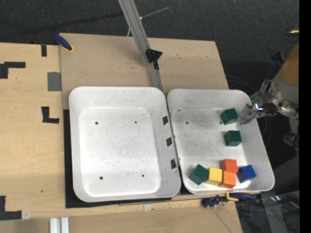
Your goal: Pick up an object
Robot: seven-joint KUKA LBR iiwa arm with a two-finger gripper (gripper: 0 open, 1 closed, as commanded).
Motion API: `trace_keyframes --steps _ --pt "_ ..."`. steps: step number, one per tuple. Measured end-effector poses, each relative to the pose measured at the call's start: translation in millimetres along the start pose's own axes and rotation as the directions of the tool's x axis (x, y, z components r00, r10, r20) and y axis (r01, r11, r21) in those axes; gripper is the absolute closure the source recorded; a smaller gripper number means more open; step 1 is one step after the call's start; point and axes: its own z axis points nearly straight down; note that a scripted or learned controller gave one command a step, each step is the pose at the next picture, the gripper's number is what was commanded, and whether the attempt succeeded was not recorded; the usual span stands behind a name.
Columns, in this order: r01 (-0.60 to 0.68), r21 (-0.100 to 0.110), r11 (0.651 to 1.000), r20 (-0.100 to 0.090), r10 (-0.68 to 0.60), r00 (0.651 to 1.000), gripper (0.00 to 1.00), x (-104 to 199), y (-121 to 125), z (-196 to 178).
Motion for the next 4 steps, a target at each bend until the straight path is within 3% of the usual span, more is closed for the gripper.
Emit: trace_keyframes --steps 2,4 --pt "0.006 -0.001 1.000 -0.003 -0.006 1.000 1.00 103.0 -10.0 -20.1" --pt "0.004 0.001 1.000 -0.002 -0.004 1.000 1.00 196.8 -23.7 -1.4"
